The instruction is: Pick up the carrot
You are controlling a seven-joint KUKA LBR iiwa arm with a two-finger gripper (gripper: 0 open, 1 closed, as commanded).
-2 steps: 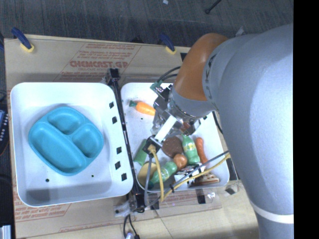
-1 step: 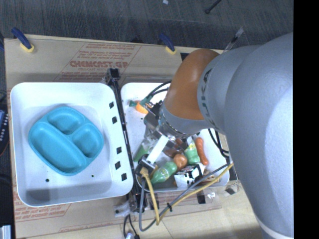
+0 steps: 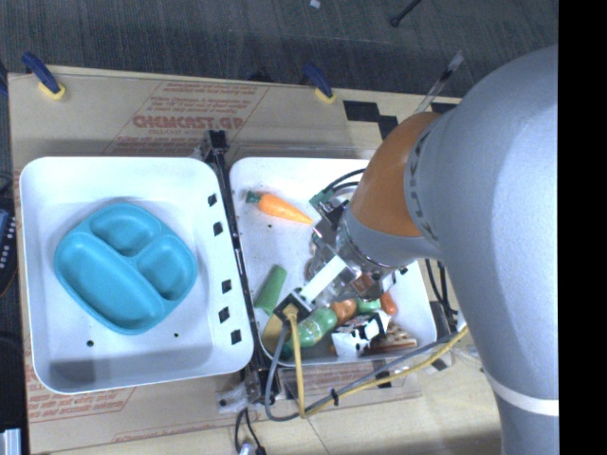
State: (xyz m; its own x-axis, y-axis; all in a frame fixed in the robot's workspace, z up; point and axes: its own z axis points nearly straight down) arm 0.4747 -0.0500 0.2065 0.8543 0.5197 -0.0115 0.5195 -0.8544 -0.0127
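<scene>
The carrot [image 3: 280,207], orange with a small green top at its left end, lies in the far left part of the right bin [image 3: 285,173]. It lies free on the white floor, with nothing touching it. My gripper [image 3: 349,284] hangs low over the bin's near right area, below and to the right of the carrot and well apart from it. The grey arm and its orange band cover much of the bin's right side.
A green cucumber-like piece [image 3: 270,287] leans near the right bin's left wall. A pile of toy food sits under the gripper: a green item [image 3: 318,325], orange pieces [image 3: 343,308], a black-and-white item [image 3: 365,335]. The left bin [image 3: 57,183] holds a blue divided plate [image 3: 125,265].
</scene>
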